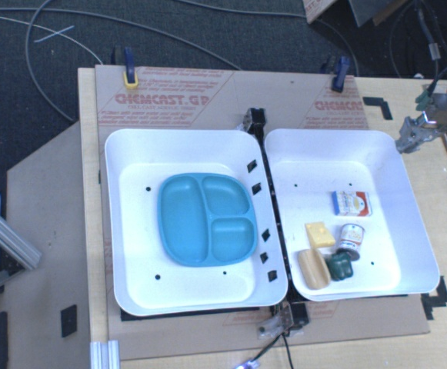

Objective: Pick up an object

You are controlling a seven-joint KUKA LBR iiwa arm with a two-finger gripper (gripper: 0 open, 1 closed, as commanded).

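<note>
Five small items cluster in the right bin [408,198], beside the blue divided plate [208,218]'s bin; the yellow block [319,234] looks light, stiff and flat-sided, best pinched across its width. The gripper [412,135] hovers beyond that bin's far right corner, its opening impossible to judge.

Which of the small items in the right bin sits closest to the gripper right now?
The white, blue and red packet. It lies highest in the right bin, nearest the gripper at the bin's upper right corner; the yellow block, jar, tan piece and green item lie lower.
</note>
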